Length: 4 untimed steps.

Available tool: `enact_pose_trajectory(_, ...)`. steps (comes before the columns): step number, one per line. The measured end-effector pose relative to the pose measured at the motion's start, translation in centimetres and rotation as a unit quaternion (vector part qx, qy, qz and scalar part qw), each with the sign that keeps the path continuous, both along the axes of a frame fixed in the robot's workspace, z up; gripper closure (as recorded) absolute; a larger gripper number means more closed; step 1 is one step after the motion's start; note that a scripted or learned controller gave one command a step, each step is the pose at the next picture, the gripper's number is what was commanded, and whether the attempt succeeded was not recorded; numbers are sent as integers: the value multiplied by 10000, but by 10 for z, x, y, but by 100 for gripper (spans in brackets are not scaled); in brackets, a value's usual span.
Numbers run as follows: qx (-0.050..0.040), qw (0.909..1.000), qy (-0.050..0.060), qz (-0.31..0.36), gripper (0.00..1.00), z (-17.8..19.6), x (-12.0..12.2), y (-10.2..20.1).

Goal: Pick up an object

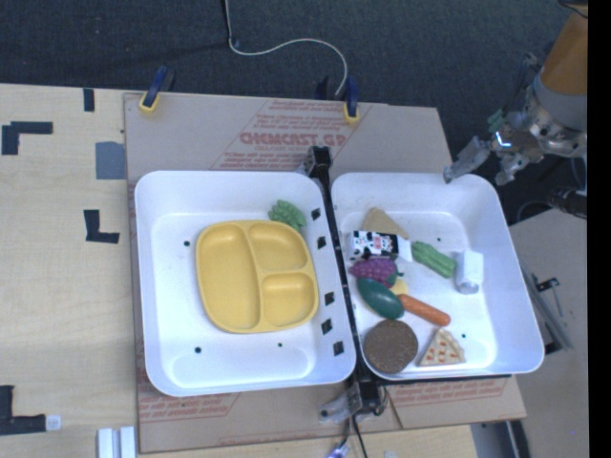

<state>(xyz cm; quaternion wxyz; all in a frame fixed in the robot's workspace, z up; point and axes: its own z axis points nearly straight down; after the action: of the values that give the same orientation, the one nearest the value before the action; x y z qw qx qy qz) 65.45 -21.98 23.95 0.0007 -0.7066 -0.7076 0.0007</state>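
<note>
The surface point(57, 284) carries a cardboard sheet point(286, 136), clamped at its far edge so it won't slide, and on that sit two white bins side by side. The left bin point(167, 351) holds a yellow divided tray point(256, 275) with a small green leafy piece point(286, 214) just beyond its far corner. The right bin point(511, 332) is where the pickable things are, bunched toward its left half: a milk carton point(374, 245), a tan wedge point(382, 221) behind it, purple grapes point(375, 269), a dark green avocado-like piece point(382, 300), a carrot point(423, 309), a brown round cookie point(389, 344), a pizza slice point(442, 349), a green cucumber point(432, 259) and a grey block point(468, 271).

The arm point(563, 65) waits off the right bin's far right corner, well apart from all of them. Its gripper point(477, 158) hangs just outside the rim, holding nothing; I can't tell how wide it stands. No pick has begun, I'd say.
</note>
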Motion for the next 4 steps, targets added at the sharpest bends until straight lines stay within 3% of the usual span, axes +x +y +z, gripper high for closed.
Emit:
enact_pose_trajectory(1, -3, 10000, 4, 4, 100, 10, 0, 0)
enact_pose_trajectory(2, -7, 10000, 8, 8, 0, 9, 0, 1)
enact_pose_trajectory(3, -13, 10000, 10, 13, 100, 19, 0, 1)
enact_pose_trajectory(4, -13, 10000, 17, 15, 0, 19, 0, 1)
